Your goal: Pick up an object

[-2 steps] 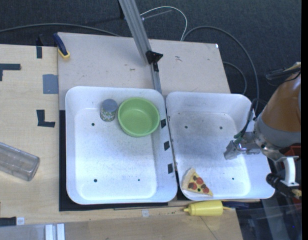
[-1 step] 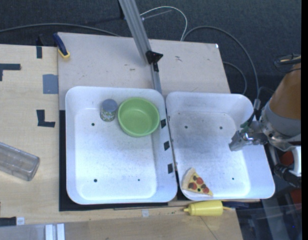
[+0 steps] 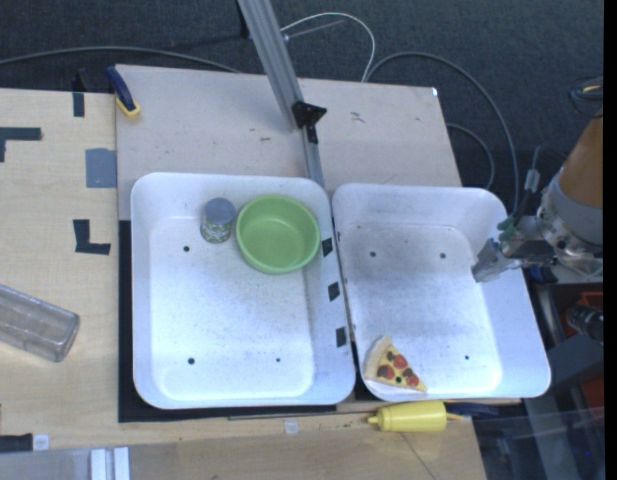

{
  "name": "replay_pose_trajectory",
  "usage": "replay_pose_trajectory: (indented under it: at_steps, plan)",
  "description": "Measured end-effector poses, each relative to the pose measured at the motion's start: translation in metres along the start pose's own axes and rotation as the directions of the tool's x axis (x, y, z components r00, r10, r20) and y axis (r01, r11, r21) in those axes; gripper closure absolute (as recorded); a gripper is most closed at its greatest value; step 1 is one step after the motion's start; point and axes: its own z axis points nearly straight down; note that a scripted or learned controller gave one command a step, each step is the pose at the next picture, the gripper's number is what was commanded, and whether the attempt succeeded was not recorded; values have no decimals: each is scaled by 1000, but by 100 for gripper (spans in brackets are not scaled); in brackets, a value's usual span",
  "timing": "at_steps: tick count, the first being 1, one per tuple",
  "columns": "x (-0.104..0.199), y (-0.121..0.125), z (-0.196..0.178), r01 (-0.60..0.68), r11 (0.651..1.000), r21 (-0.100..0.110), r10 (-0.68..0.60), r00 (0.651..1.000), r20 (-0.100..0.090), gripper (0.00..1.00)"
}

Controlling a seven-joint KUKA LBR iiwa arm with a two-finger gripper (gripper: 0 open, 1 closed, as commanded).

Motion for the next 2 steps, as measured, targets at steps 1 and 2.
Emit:
replay_pose_trajectory:
  at_steps: [1, 2]
  plan:
    - [54, 21, 13, 4, 1000, 6, -4, 1000, -3, 100]
    - [102, 48, 24, 4, 1000, 5, -4, 1000, -2, 100]
